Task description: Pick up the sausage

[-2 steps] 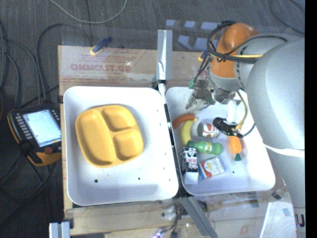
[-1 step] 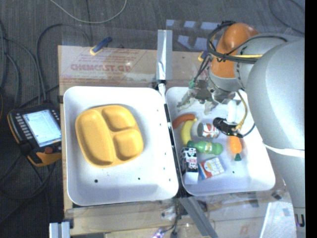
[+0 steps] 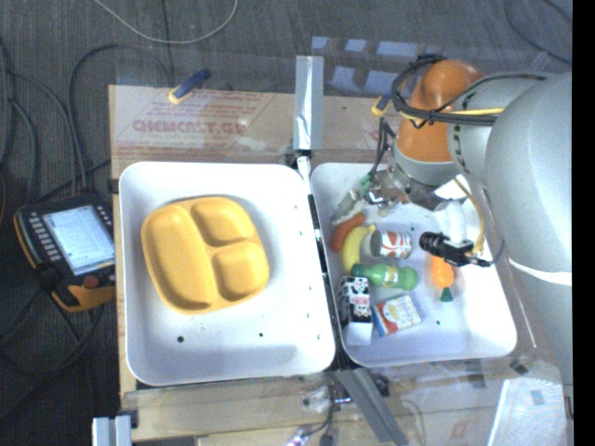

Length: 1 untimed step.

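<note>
The sausage (image 3: 346, 229) is a short reddish-orange piece lying near the left wall of the right bin (image 3: 483, 337), touching the upper end of a yellow banana (image 3: 357, 246). My gripper (image 3: 370, 194) hangs just above and to the right of the sausage, at the far left part of that bin. Its metal tip is small and partly blurred against the bin floor. Nothing shows between it and the sausage, which rests on the bin floor.
Beside the banana lie a red-and-white can (image 3: 391, 242), a green bottle (image 3: 390, 275), a black-and-white carton (image 3: 355, 300), a juice box (image 3: 398, 314) and a carrot (image 3: 442, 275). The left bin (image 3: 139, 342) holds a yellow divided plate (image 3: 204, 252).
</note>
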Available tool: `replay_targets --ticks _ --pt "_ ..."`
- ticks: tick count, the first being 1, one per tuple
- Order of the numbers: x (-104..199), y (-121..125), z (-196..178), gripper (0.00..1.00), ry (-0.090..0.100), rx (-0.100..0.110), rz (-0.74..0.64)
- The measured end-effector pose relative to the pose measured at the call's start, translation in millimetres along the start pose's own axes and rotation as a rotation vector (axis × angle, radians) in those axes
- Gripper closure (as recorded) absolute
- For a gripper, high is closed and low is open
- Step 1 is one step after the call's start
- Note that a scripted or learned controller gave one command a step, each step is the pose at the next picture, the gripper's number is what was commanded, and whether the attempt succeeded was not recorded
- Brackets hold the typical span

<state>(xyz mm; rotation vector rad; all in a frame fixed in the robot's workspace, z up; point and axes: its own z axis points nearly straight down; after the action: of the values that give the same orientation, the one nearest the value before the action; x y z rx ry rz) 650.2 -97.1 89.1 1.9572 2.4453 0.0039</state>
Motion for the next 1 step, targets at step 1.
replay_targets --ticks 1 --pt "0.4 1.6 -9.1 1.0 0.003 -0.003 0.0"
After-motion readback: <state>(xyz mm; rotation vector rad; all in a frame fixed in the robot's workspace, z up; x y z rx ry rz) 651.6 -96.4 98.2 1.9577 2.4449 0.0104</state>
